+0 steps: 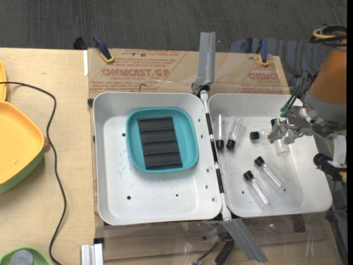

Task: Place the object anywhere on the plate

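A teal square plate [162, 140] with a dark ribbed insert lies in the left bin [110, 164]. Several clear vials with black caps lie in the right bin [309, 197]: two side by side near its left wall [219, 132] [234, 132], a short one [255, 135] in the middle, and two longer ones [268, 171] [256, 186] lower down. My gripper [280, 134] hangs over the right bin's upper right part, far right of the plate. A faint clear shape [284, 146] sits just under it; whether it is a held vial is unclear.
A raised divider [212, 148] separates the two bins. Yellow and green dishes [16, 148] and a black cable [55, 164] lie on the wooden bench at left. Cardboard [143, 70] lies behind the bins.
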`<state>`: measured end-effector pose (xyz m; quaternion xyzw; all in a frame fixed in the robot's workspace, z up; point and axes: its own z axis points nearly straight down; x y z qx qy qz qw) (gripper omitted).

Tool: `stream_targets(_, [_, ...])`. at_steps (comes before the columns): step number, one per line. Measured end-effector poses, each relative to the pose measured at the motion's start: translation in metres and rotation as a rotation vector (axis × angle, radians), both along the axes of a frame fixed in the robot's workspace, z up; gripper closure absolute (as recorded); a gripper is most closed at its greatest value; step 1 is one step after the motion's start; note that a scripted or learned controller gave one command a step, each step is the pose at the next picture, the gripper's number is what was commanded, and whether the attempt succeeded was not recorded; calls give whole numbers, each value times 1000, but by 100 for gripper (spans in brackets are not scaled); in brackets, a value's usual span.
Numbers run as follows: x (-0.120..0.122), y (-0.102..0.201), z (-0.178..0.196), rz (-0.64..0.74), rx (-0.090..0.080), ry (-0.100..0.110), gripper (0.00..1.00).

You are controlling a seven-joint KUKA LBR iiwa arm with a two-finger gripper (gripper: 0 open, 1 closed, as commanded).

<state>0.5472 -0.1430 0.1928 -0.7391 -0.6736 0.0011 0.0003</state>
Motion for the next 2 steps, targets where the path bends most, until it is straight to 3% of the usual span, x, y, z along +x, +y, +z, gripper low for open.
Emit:
stream_targets(1, [0, 0, 0, 0, 0, 0, 0])
stream_targets(2, [-16, -54, 71, -58, -1, 0, 0])
